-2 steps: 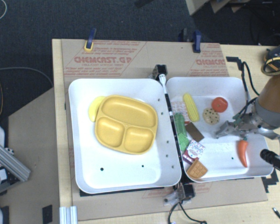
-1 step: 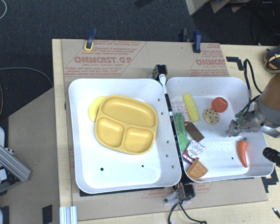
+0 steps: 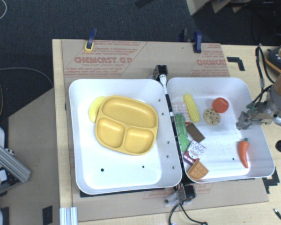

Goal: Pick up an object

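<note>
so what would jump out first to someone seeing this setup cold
The big yellow divided plate in the left bin dominates. In the right bin, small toy foods lie scattered: a corn cob, a red tomato and a carrot, with the hand at its right rim.

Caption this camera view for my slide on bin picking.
Gripper hovers above the right bin near a toy carrot.

I work in a robotics lab: my desk (image 3: 131, 55) is a board still in printed protective film, held down by clamps (image 3: 89, 41), with loose cables (image 3: 187, 212) trailing off it, aluminium framing (image 3: 9, 161) beside it and dark carpet (image 3: 61, 8) underneath.
</note>
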`<state>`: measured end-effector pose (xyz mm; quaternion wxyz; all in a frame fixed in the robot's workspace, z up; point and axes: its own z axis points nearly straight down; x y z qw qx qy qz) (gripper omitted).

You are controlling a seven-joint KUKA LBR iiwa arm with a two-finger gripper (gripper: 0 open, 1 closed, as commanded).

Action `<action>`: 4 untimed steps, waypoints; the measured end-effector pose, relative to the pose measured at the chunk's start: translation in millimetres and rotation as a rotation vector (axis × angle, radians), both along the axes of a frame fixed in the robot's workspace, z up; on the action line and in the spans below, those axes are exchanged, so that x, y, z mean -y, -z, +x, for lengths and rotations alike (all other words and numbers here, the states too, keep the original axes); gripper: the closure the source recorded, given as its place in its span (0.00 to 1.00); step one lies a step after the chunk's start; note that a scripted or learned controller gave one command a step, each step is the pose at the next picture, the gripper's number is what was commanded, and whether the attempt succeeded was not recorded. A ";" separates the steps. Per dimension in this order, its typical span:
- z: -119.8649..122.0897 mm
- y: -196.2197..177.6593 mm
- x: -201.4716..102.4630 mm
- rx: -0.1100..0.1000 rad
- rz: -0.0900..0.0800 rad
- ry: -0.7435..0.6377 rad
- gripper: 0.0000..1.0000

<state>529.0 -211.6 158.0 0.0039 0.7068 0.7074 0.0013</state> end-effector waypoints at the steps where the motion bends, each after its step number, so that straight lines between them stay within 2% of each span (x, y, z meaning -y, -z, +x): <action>1: 6.3 -44.8 2.8 -0.001 0.000 -0.001 1.00; 2: 7.5 -68.7 3.2 -0.002 0.001 0.000 1.00; 3: 21.8 -75.9 -42.8 -0.003 0.003 -0.005 1.00; 4: 45.6 -63.9 -94.2 -0.005 0.004 -0.006 1.00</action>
